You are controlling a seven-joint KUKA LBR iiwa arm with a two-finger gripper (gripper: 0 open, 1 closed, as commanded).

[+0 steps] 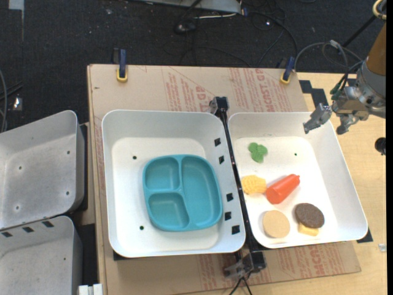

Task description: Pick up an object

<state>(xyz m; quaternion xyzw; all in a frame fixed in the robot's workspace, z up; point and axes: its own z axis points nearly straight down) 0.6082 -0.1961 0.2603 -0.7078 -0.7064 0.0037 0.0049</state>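
Note:
The right bin (334, 155) holds a green leafy piece (258, 152), a yellow ridged piece (253, 184), a red-orange carrot-shaped piece (283, 188), a tan round disc (276, 224) and a brown round disc (309, 214) lying on a small yellow piece. My gripper (330, 120) hovers over the bin's far right corner, above and to the right of the green piece. Its two fingers stand apart, open, with nothing between them.
A teal divided plate (182, 192) lies in the left bin (123, 165). A black divider (230, 171) runs between the bins. Two yellow clamps (122, 74) hold the board's far edge. White lids (37, 165) lie off the bench at left.

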